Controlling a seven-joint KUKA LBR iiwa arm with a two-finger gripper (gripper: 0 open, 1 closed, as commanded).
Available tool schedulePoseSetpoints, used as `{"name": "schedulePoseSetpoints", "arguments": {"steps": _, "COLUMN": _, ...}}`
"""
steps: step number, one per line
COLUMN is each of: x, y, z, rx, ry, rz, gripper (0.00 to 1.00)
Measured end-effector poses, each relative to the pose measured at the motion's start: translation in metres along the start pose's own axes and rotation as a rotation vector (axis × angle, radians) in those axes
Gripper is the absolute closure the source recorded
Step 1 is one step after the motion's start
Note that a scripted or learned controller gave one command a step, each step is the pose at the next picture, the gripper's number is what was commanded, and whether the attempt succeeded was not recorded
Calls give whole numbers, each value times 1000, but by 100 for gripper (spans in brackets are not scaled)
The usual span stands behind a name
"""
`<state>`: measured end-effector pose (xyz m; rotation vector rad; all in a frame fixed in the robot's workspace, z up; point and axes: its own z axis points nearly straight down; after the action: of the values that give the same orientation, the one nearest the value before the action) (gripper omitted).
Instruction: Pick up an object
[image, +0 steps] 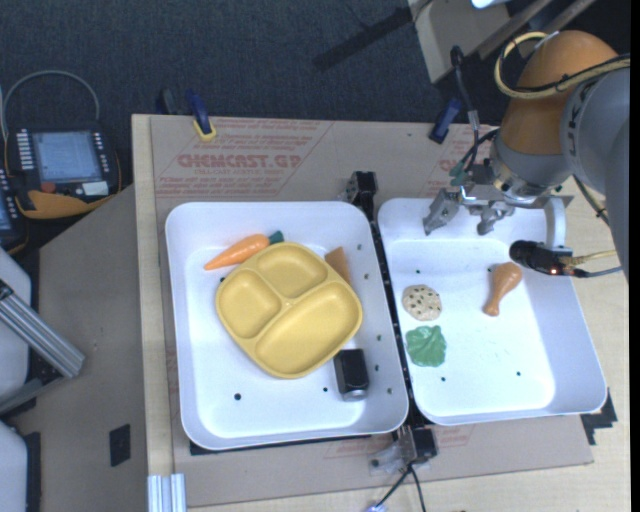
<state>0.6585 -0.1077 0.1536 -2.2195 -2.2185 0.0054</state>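
camera view: gripper (466, 212) hangs over the far end of the right bin (575, 345), fingers spread wide w/ nothing between them. closest pick is the toy drumstick (503, 287), lying just toward the near side of the gripper and a bit right, on the bin floor. prob hard plastic, light, stiff, smooth and a bit slippery; fat rounded head tapering to a thin handle, so i'd grab across the narrow shank where the fingers can close round it. near-left of the drumstick: a flat cookie (422, 301), round, speckled w/ chips, low profile so hard to get under. past that, nearer still, a green lettuce piece (427, 346), frilly, prob soft rubbery. well left of the drumstick, in the left bin (190, 330): yellow divided plate (288, 309), glossy, 3 compartments; orange carrot (236, 251) touching its far-left rim; small black block (351, 372) at its near rim.
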Motion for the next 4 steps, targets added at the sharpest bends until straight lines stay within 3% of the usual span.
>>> {"name": "schedulePoseSetpoints", "arguments": {"steps": 1, "x": 6, "y": 0, "z": 60, "rx": -1, "ry": 1, "rz": -1, "gripper": 0}}
{"name": "schedulePoseSetpoints", "arguments": {"steps": 2, "x": 7, "y": 0, "z": 69, "rx": -2, "ry": 0, "rz": -2, "gripper": 0}}
{"name": "schedulePoseSetpoints", "arguments": {"steps": 3, "x": 7, "y": 1, "z": 58, "rx": -5, "ry": 0, "rz": -1, "gripper": 100}}
{"name": "schedulePoseSetpoints", "arguments": {"steps": 4, "x": 14, "y": -4, "z": 11, "rx": -8, "ry": -1, "rz": -1, "gripper": 100}}
